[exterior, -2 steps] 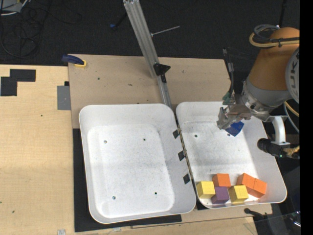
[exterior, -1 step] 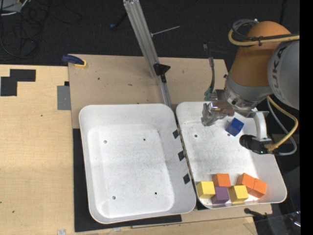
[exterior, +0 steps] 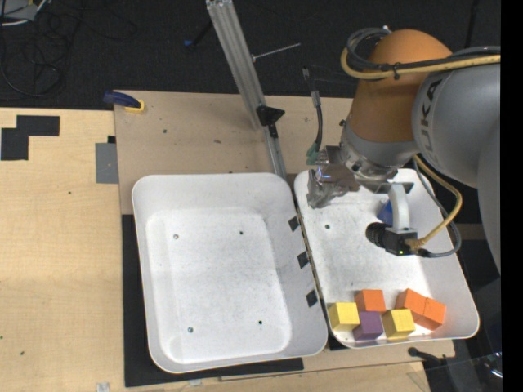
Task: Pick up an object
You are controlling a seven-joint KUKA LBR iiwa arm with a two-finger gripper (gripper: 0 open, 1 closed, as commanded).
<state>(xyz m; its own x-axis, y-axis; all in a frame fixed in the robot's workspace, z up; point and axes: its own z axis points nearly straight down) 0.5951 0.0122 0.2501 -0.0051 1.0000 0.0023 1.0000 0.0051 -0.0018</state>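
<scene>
Low in the frame, the blocks [exterior: 384, 313] huddle touching in the right bin's [exterior: 347, 243] near corner, so a grab there could wedge against neighbours or the wall. Farther up, the gripper [exterior: 323, 188] hangs over that bin's upper-left corner, well apart from them; I cannot tell its state.

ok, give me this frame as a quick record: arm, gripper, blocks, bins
arm: reaches in from the right, over the right bin
gripper: above the right bin's far left corner, nothing seen between its fingers
blocks: two yellow, two orange, one purple, clustered at the right bin's near edge
left bin: white, beside the right bin
</scene>
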